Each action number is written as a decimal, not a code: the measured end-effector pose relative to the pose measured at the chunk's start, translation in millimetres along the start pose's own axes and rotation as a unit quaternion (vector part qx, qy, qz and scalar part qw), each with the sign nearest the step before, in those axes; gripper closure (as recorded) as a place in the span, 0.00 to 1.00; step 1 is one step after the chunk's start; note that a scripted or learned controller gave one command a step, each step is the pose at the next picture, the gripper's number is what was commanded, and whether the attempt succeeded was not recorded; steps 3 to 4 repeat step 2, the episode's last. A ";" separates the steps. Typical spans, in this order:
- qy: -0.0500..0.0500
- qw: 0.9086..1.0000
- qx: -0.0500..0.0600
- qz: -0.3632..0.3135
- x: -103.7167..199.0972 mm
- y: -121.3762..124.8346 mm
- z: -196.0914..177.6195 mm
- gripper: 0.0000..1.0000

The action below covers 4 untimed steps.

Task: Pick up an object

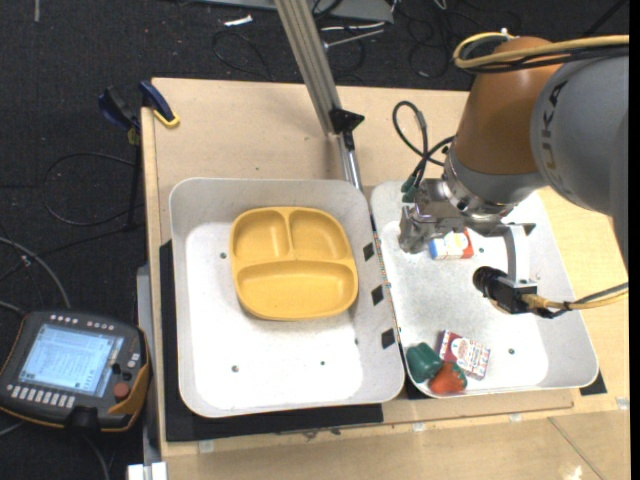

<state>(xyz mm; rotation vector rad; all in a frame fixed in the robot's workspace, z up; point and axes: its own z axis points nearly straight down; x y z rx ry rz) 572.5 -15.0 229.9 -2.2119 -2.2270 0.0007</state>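
The grey-and-orange arm [530, 118] leans in from the right and hangs low over the right-hand bin [450, 303], with its gripper [415, 233] down near that bin's far left corner, close to the wall it shares with its neighbour. From where I stand the wrist hides the gripper's tip, so I cannot tell whether it is parted or closed, or whether it has hold of anything. Just beside it, on the side away from the shared wall, lies a small white packet [452, 247] with blue and orange markings. It is so close that I cannot say if the two touch. Well apart from them, in the near left corner of the same bin, three things huddle together: a green piece [420, 358], a red piece [449, 378] and a small printed carton [467, 353] leaning against them. The left-hand bin [200, 268] holds a yellow divided plate [294, 263], lying flat toward its far side. A slanting metal pole [308, 53] crosses the far edge of the bench [240, 128], a blue-and-yellow clamp [140, 103] grips the bench's far left corner, and a handheld controller [70, 368] with a lit screen sits off to the near left.
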 end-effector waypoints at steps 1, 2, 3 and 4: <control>0.000 1.000 0.000 -0.001 52.9 -20.3 -0.7 1.00; 0.000 1.000 -0.001 -0.001 98.4 -24.3 -7.2 1.00; 0.000 1.000 -0.001 -0.001 98.4 -24.3 -7.2 1.00; 0.000 1.000 -0.001 -0.001 98.4 -24.3 -7.2 1.00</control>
